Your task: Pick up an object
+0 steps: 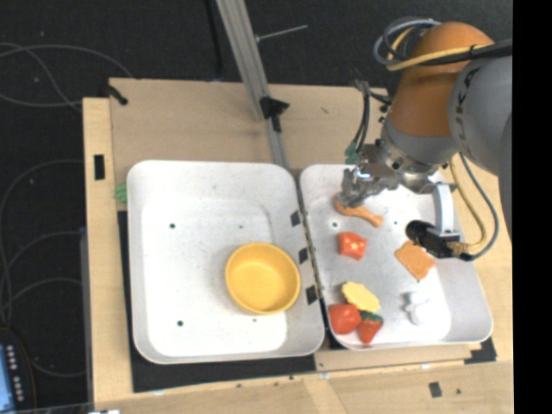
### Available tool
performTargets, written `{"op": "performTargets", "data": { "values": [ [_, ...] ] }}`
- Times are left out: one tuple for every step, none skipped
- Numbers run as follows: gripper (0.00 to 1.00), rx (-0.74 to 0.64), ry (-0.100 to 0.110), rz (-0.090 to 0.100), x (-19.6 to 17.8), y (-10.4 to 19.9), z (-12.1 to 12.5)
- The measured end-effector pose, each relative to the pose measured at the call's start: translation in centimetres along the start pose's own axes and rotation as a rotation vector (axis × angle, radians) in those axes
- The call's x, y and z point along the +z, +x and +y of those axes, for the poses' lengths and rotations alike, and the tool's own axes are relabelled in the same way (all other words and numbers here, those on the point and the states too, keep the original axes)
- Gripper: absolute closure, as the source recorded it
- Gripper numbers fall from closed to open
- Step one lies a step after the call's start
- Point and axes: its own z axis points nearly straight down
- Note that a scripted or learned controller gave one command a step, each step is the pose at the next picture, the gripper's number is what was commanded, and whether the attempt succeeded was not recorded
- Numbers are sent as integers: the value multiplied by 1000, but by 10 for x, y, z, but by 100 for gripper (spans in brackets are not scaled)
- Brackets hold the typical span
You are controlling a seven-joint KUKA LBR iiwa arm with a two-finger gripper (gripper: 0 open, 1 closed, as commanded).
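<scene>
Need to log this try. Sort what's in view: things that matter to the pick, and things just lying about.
In play:
gripper, low in the right bin
orange curved piece, right beneath it

Lying about:
yellow bowl in the left bin
red block
orange wedge
yellow piece
red fruits
small white item

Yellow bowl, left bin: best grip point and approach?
Take the yellow bowl by its rim, coming straight down, one finger inside and one outside the wall. It sits upright with the mouth open to the camera and looks too wide to span whole. I'd choose the left rim arc, away from the bin wall.
</scene>
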Motion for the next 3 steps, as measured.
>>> {"op": "performTargets", "data": {
  "values": [
    [100,-3,-2,3,-9,50,23],
    [100,0,-1,1,-2,88,42],
    [100,0,0,0,9,138,66]
  ]
}}
